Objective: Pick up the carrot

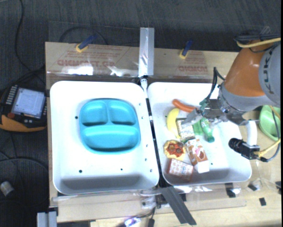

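The carrot (pixel 183 105), a small orange stick, lies in the right bin (pixel 235 167) near its back left part, just above a yellow banana (pixel 172 118). My gripper (pixel 201 113) hangs over the bin's middle, just right of the carrot's near end, above a green bottle (pixel 207 130) and a green-labelled packet (pixel 187 125). The arm's orange band (pixel 247 77) and grey wrist come in from the right. Nothing shows between the fingers.
In the right bin's front lie a pizza-printed pack (pixel 174 148), a red and white carton (pixel 198 156) and another snack pack (pixel 180 168). The left bin (pixel 65 169) holds a blue divided tray (pixel 109 125). A green object (pixel 270 121) sits outside at the right.
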You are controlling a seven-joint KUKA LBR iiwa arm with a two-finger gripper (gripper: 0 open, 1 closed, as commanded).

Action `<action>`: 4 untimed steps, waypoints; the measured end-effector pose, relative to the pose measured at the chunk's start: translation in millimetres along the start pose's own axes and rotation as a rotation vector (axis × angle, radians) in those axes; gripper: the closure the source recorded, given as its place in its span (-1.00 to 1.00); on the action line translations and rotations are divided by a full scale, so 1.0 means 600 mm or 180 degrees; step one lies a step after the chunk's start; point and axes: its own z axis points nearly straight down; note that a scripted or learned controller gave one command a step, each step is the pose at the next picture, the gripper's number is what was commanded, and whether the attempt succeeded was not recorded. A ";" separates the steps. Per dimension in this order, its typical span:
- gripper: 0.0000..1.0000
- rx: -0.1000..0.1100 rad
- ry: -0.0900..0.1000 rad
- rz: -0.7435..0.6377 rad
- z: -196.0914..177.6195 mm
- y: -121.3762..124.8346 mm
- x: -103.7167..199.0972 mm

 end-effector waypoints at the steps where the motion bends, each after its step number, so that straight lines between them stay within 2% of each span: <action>1: -1.00 -0.0009 -0.0003 -0.0514 -0.133 0.059 -0.012; 2: -1.00 -0.0006 -0.0009 -0.0848 -0.003 0.136 0.001; 3: 1.00 -0.0003 -0.0003 -0.0853 -0.016 0.136 0.003; 4: -1.00 -0.0002 -0.0003 -0.0852 -0.016 0.136 0.003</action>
